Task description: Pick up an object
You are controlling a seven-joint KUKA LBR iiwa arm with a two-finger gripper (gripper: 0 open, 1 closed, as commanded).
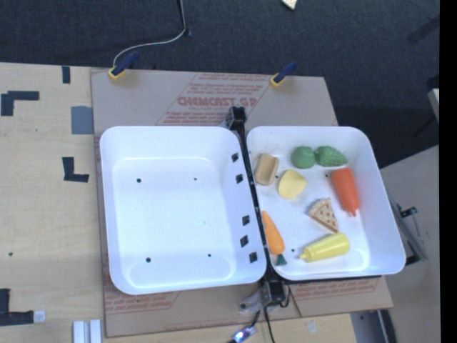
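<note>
The right bin holds several toy foods. A tan bread piece lies near its left wall, with a pale yellow round item beside it. Two green vegetables sit at the back. An orange carrot lies near the right wall. A pizza slice rests in the middle. A yellow squeeze bottle lies at the front, and a small orange carrot lies along the left wall.
The left bin stands beside the right one, on a cardboard sheet held by two blue-yellow clamps. A cable runs across the dark floor behind. A black clip row joins the bins.
</note>
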